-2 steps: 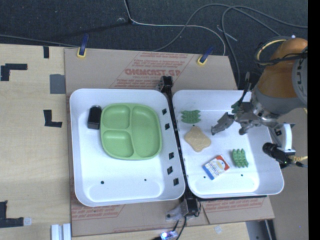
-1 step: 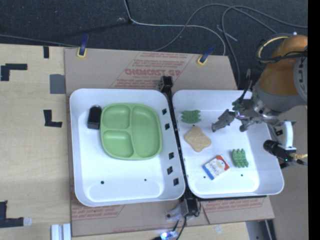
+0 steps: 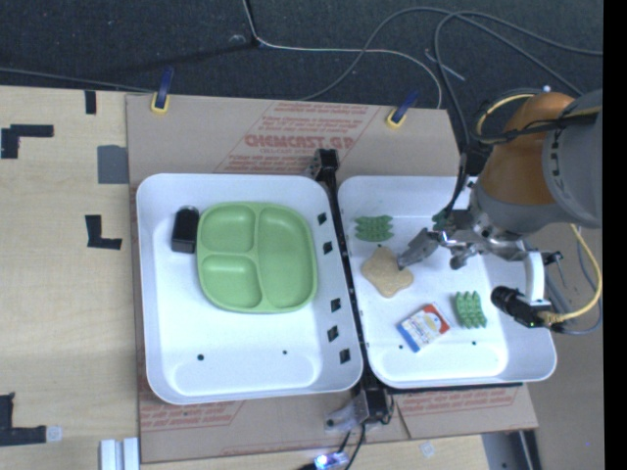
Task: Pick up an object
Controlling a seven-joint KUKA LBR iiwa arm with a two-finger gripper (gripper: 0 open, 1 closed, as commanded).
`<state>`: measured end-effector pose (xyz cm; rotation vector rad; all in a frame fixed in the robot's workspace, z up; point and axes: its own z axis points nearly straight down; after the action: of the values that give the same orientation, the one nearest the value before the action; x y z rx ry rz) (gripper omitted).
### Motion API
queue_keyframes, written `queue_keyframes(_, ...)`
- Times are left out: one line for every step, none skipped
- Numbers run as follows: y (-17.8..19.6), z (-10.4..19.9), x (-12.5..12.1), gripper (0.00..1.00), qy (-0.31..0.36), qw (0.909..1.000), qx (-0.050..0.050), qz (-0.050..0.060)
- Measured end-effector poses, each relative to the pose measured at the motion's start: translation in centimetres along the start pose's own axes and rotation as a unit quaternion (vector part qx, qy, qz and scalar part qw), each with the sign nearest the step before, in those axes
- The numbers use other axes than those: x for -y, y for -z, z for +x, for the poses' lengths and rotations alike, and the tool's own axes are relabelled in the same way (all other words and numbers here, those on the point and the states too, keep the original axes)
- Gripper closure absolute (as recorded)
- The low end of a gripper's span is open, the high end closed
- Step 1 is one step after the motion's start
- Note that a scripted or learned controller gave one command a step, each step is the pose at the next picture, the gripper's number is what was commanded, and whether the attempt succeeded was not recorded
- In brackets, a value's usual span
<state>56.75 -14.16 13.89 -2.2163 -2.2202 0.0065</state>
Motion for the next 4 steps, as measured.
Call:
queue_keyframes(-5.2,0.0,0.0,0.00,-0.001,1.0000,0.001,-0.003)
queue_keyframes(-3.8,0.2,-0.2,1.00,0.001,1.0000,0.000,-0.004)
queue_keyframes(2.5,0.3,-0.2,1.00,0.000,1.0000,0.001,-0.006)
queue_keyframes(6.8,0.3,-0.3,1.00,0.000,1.0000,0.001,-0.005)
